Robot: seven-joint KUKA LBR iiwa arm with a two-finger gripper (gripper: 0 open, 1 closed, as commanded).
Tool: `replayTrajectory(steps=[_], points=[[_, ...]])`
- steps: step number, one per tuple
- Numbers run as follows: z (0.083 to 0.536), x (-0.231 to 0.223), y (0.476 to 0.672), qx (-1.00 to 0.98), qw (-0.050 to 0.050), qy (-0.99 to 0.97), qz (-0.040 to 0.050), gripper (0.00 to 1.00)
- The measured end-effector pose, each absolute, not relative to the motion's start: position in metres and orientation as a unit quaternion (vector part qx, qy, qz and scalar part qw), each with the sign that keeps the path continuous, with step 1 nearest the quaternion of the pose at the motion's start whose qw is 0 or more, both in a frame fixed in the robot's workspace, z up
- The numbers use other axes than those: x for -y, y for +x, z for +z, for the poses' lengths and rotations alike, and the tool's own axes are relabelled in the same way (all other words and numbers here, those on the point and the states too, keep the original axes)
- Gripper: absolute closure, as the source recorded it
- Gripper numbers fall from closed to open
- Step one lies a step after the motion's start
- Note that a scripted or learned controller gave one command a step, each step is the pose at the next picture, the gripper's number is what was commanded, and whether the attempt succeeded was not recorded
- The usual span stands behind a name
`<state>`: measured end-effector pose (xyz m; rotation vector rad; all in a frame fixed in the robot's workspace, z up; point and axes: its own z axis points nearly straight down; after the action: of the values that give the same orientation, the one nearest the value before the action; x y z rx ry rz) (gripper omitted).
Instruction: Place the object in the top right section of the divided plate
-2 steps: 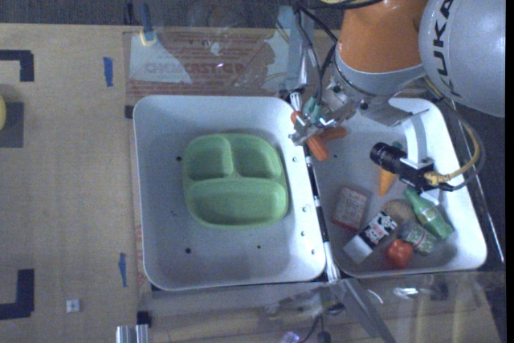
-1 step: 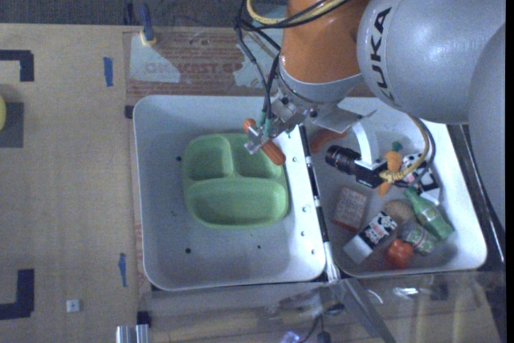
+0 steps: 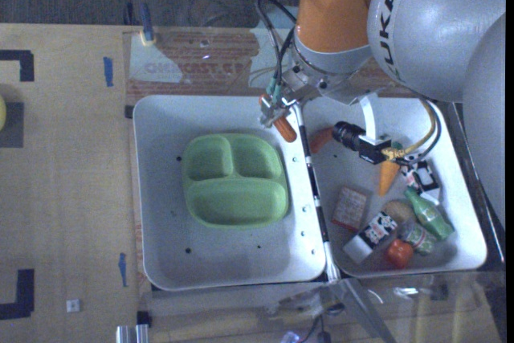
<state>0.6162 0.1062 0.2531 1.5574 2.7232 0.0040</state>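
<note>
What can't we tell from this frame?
- Pincer: too small and blurred in the camera view; the orange object sits at its tip, a grasp is unclear.
- Toys in the right bin: labels too small to read.
- Right bin's upper part: covered by the arm.

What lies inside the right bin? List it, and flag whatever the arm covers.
The right bin holds a carrot, a green bottle, a milk carton, a red tomato-like toy and a flat reddish packet. The arm hides the bin's upper part.
</note>
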Motion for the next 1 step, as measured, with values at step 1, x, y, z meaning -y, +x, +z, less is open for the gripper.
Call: replayTrajectory(steps=[1], points=[[0.2639, -0.1074, 0.6171, -0.869, 0.004, 0.495, 0.0024, 1.0]])
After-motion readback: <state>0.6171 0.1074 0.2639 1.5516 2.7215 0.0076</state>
